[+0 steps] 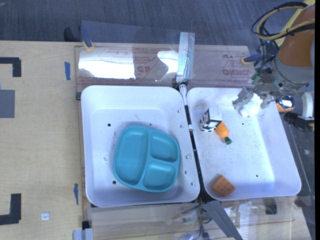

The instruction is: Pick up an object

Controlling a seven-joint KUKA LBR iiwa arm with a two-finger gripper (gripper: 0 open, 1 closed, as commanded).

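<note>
Above the far right corner of the right bin (280, 149), gripper (250, 100) poised over the white floor, fingers spread apart, nothing between them. Behind it, grey wrist with orange band (296, 46) entering from the right, yellow and black cabling (272, 19) looped overhead.

Nearest candidate: small orange carrot-shaped toy (222, 131), toward the middle of the right bin, lying just beside a small black-and-white item (207, 123) near the divider; identity of the latter too small to tell. Near the front edge of the right bin, an orange waffle-textured piece (222, 185), well apart from the gripper. In the neighbouring left bin (95, 104), a teal compartment plate (146, 157), flat and central.

Assessment: pick not yet made; no object contacted.

Risks noted:
- Carrot toy and black-and-white item close together; descent between them likely to nudge one aside or catch both.
- Carrot toy rounded; off-centre closure likely to squeeze it out sideways.
- Black-and-white item near the divider wall; finger strike on the wall possible.
- Plate wide and flat; poor purchase except at the rim.
</note>
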